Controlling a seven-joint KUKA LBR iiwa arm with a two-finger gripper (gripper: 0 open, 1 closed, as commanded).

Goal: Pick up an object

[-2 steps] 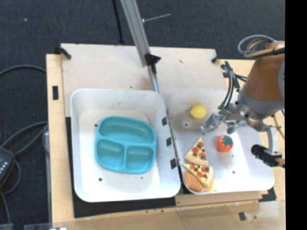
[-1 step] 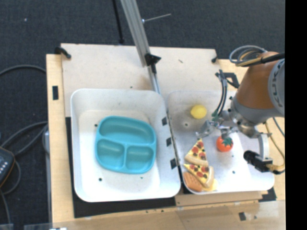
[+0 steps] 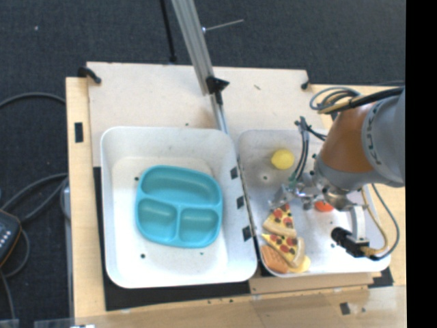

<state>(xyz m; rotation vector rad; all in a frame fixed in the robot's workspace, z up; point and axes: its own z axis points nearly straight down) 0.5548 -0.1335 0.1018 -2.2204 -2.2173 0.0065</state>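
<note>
Right bin (image 3: 256,149), as I log it: yellow ball (image 3: 282,159) at upper centre; two pizza slices (image 3: 283,232) at lower left, beside a small yellow piece (image 3: 303,262). My hand (image 3: 295,198) hangs just above the slices; its opening I cannot tell. Left bin (image 3: 123,149): blue divided tray (image 3: 179,206), centred.

Bench (image 3: 136,101): pale, matt board, wood-like. Left bin (image 3: 116,149) and right bin (image 3: 256,149): white plastic, smooth, faintly speckled. Divided tray (image 3: 179,206) in the left bin: turquoise plastic, smooth, soft sheen. Yellow ball (image 3: 282,159): smooth, slightly glossy. Pizza slices (image 3: 281,232) near the right bin's front edge: look like printed, moulded plastic. Slanted rail (image 3: 191,33): bare brushed metal. Arm (image 3: 369,142): grey and orange casing, smooth, satin. Floor: dark, rough carpet.
</note>
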